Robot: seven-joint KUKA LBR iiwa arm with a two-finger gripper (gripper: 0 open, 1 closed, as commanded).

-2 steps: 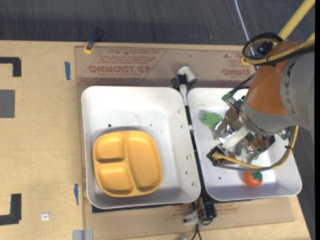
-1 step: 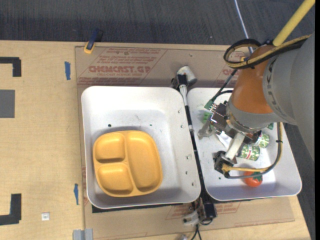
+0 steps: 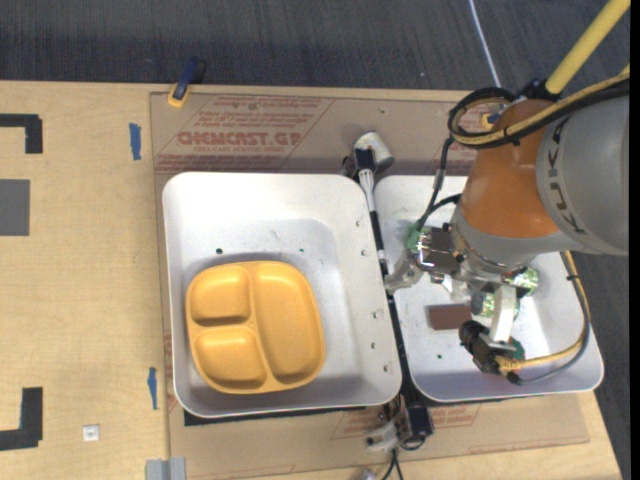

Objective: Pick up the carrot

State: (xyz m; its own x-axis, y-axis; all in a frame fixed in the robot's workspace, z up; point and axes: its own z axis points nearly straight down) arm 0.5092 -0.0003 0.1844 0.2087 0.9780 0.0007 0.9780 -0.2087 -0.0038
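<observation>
Left bin (image 3: 200, 198): you are looking at plain white, no pattern.
Right bin (image 3: 440, 368): it is showing you the same plain white.
Plate (image 3: 256, 325): it is showing a plain yellow-orange.
Flat block (image 3: 447, 315): it is showing brown.
Arm (image 3: 590, 188): you are seeing grey, with an orange band (image 3: 505, 183).
Gripper (image 3: 447, 268): it is showing silver with green patches.
Cardboard sheet (image 3: 250, 133): it is carrying red print on tan.
Tape marks (image 3: 135, 140): they are showing blue.

Red print on the brown sheet (image 3: 240, 133), up-left of the gripper (image 3: 458, 293), reads "CHEMCAST GP". Smaller lines there are illegible.
</observation>
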